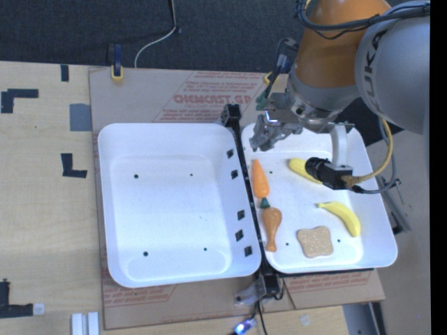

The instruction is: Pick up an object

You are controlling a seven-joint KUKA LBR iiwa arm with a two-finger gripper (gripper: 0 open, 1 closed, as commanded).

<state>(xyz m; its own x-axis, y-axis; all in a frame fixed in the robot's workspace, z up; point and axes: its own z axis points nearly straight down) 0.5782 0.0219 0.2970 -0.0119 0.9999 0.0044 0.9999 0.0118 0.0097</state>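
Above the right bin (374, 257), the gripper (265, 139) hovers near the carrot (260, 179); finger state apparently indeterminable, nothing picked yet

Two white bins: left bin (119, 187), right bin (374, 246).
Two bananas: one (300, 168) partly behind black fitting, other (343, 216) lower right.
One carrot (260, 179).
One drumstick (271, 225).
One bread slice (315, 241).
All five food items in right bin.
One arm (391, 54), one gripper (269, 137).
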